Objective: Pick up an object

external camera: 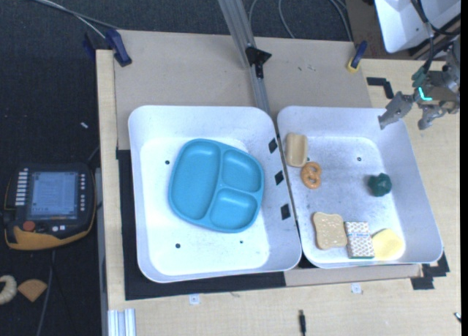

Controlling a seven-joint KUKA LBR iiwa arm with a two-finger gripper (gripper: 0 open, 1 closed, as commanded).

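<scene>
My gripper (411, 113) hangs at the far right, above the back right corner of the right bin (401, 153), its two fingers spread apart with nothing between them. In the right bin lie a tan bread piece (295, 149), a small pretzel (311, 176), a dark green lump (379, 184), a toast slice (329, 230), a checkered cracker (358, 240) and a yellow round piece (387, 244). The gripper is well above and to the right of the green lump.
The left bin (146, 181) holds a blue divided plate (217, 184). A metal post (241, 20) rises from between the bins at the back. A teach pendant (50, 204) lies off the bench at the left.
</scene>
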